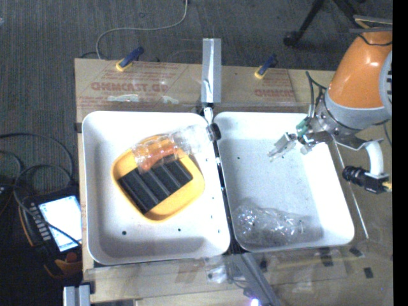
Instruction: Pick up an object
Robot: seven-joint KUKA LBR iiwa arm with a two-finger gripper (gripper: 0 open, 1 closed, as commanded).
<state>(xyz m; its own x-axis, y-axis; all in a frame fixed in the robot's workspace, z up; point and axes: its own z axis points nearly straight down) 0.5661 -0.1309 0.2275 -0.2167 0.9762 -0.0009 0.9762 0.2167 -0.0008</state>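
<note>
Far to the gripper's left, in the left bin (102,171), lies a yellow tray (191,193) with black ribbed inserts, tilted at an angle on the bin floor. A clear plastic package with orange contents (162,146) rests on the tray's upper edge, on the side nearer the gripper. Between the two bins, at their top edge, a grey metal post (211,69) stands upright. In the right bin (268,177), below the gripper and a little to its left, a crumpled clear plastic bag (268,224) lies near the lower wall. The gripper (280,146) hangs over the upper part of the right bin, its fingers pointing left and down; they look slightly parted with nothing between them, well apart from the bag.
</note>
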